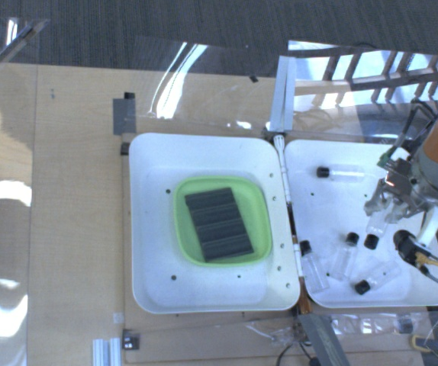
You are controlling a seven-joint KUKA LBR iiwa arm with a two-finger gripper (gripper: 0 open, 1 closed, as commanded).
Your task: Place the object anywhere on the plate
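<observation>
A green square plate [182,218] sits in the left white bin [150,280]. A dark grey ridged block [218,224] lies flat on the plate, slightly turned. My gripper [397,213] hangs over the right part of the right white bin [310,158], far from the plate. Several small clear vials with black caps lie in that bin: one [339,174] at the back, one [351,239] and another [371,242] just left of and below the gripper. I see nothing held in the gripper.
More vials lie near the right bin's front, one [362,286] by the front wall and one [306,248] at the left wall. A metal post [281,97] stands behind the seam between the bins. A cable [433,264] trails beside the gripper.
</observation>
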